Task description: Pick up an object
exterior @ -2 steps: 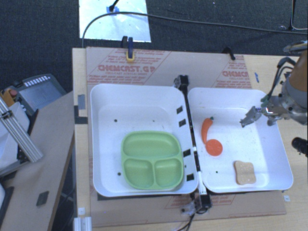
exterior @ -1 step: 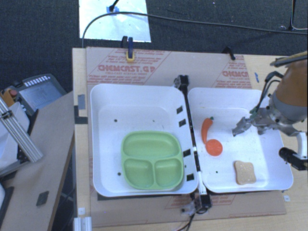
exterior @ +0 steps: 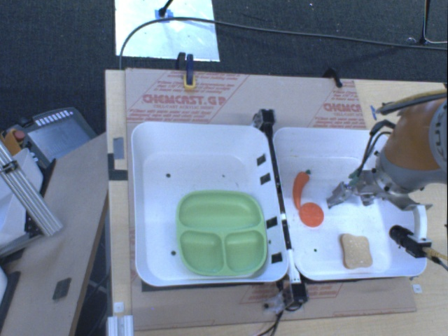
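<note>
Watching my hand low in the right bin, just right of the orange carrot toy, whether it is spread or pinching I cannot tell, tan bread slice below-right of the carrot, green divided plate far left of it.

Hidden and cut-off parts

Arm cut off by the right edge; gripper too small and blurred to tell the state (just a grey shape); far corner of right bin covered behind the arm.
</note>
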